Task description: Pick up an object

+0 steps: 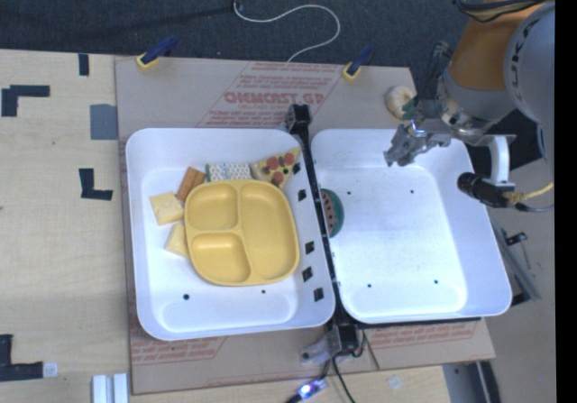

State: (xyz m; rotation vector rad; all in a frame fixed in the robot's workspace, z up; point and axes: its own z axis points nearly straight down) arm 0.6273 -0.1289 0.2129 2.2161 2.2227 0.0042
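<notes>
My gripper [399, 153] sits over the upper edge of the right bin [406, 293], arm coming in from the right. Fingers too small/blurred to read: can't tell if open or closed. Nothing seen between them.

Candidates:
- Round green/red piece [334, 212], looks like a toy watermelon slice, in right bin against the divider wall [311, 203]. Nearest to me. Judged light, rigid plastic, prob. slick. Wall on one side leaves little finger room; best to pinch along the wall direction, not across it.
- Yellow divided plate [242, 232], left bin [144, 212]. Stiff, light, wide; only the rim is grippable, may tilt when lifted.
- Beside plate: tan cracker-like squares [168, 208], orange-brown strip [189, 181], pizza-slice toy [276, 167]. Flat, thin, hard to get under. Some touching the plate edge.

Surface: smooth white bin floors, shallow walls; objs likely slide if nudged. Bins rest on a cardboard sheet [261, 95] clipped to the wooden bench [54, 257]. Right bin floor mostly bare, so room to descend there.
</notes>
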